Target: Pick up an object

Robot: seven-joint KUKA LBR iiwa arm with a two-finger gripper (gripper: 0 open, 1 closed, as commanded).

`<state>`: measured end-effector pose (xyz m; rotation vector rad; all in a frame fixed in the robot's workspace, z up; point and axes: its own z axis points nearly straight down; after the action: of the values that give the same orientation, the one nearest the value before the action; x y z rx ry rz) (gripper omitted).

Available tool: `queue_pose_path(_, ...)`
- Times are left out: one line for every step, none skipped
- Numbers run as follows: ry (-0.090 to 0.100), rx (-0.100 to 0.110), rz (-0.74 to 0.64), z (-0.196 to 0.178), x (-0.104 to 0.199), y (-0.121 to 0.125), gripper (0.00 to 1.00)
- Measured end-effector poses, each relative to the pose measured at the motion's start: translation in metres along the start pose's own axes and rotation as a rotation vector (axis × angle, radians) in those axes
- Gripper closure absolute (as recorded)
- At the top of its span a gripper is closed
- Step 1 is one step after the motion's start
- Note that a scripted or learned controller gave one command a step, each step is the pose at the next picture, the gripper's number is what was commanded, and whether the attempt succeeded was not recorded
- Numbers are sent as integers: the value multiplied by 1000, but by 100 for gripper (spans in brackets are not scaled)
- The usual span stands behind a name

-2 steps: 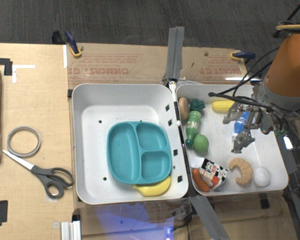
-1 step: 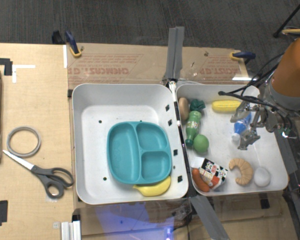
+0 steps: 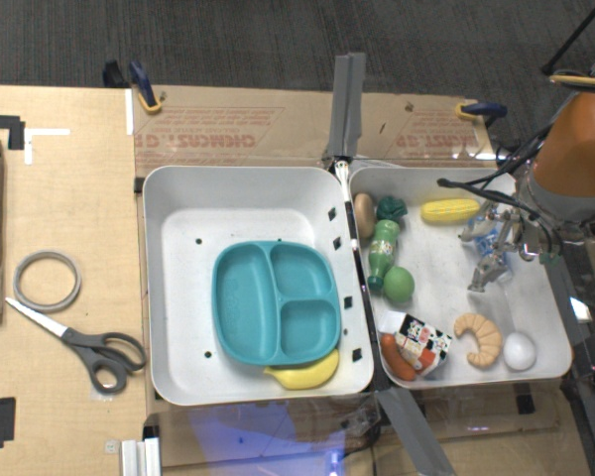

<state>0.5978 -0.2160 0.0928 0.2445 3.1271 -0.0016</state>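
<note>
My gripper (image 3: 488, 261) hangs over the right bin (image 3: 550, 296), above bare floor in its right half. No object shows in it. Around it lie a yellow corn cob (image 3: 449, 209) to the upper left, a croissant (image 3: 481, 337) below, and a white egg (image 3: 519, 351) at the lower right. Further left are a green bottle (image 3: 382, 247), a green ball (image 3: 399, 285), a brown egg-shaped item (image 3: 363, 209) and a dark green leafy toy (image 3: 391, 207). A small patterned box (image 3: 422, 340) rests on a red-orange item (image 3: 395, 357) at the bin's front.
The left bin (image 3: 178, 266) holds a teal divided plate (image 3: 276, 300) with a banana (image 3: 303, 373) at its front edge. Scissors (image 3: 84, 345) and a tape roll (image 3: 47, 280) lie on the bench to the left. The grey divider post (image 3: 345, 107) stands behind the bins.
</note>
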Motion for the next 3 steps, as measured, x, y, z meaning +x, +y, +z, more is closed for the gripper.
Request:
queue_pose_path(2,0,125,0,-1,40,0)
queue_pose_path(0,0,328,0,-15,71,0)
queue_pose_path(-1,3,432,-1,-15,122,0)
